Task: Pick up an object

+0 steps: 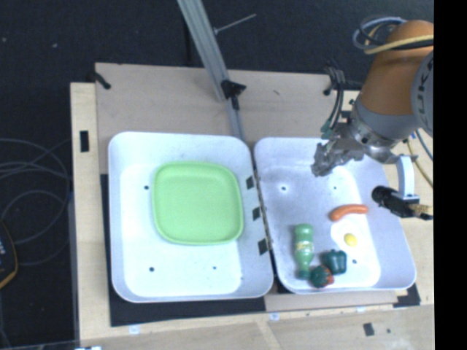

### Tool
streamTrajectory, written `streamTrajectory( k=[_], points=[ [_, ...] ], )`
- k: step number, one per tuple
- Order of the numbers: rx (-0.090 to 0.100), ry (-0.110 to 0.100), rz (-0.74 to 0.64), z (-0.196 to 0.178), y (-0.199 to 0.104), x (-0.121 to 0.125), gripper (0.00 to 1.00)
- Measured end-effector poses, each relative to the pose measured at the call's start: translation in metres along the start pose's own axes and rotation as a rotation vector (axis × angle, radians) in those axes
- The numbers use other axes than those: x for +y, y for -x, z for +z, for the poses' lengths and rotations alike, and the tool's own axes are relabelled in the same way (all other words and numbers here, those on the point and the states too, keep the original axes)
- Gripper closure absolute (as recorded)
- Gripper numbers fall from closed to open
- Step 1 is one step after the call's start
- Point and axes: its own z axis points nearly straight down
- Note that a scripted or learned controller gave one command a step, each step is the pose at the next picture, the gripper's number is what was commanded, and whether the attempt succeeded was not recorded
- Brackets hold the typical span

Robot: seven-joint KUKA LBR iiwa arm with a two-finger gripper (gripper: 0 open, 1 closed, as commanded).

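We find gripper hovering over right bin far edge; open or closed, cannot tell. Orange carrot, green bottle sit toward near edge. We advise: centre over one item, descend vertically.

Pale wooden worktop on dark carpeted floor; slanted grey metal pole; loose cables at left.
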Motion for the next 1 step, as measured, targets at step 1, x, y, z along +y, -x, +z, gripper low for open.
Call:
streamTrajectory(
  k=[1],
  points=[
    [0.0,-0.001,0.0,-0.0067,-0.057,0.0006,1.0]
  ],
)
